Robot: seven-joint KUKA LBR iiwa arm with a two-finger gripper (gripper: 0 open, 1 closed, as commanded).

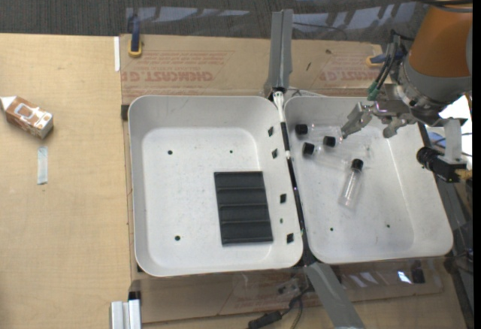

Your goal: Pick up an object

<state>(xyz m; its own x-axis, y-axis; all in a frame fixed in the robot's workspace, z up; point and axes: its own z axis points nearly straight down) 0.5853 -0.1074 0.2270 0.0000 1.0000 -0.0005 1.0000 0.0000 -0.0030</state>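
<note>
The jaws [373, 122] are seen spread wide and empty over the right bin [421, 245], poised above the vial [351, 183] lying loose near its middle, presumably for a descent.

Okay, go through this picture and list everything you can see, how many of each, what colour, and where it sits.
bins: two, white, side by side on the bench
ridged block: one, black, left bin floor
clear tube with black cap: one, right bin middle
small caps: three, black, right bin upper left
small carton: one, white and brown, bench far left
flat strip: one, pale, below the carton
clamps: two, yellow, back edge
arm: one, grey and orange, upper right
gripper: one, over right bin
</note>
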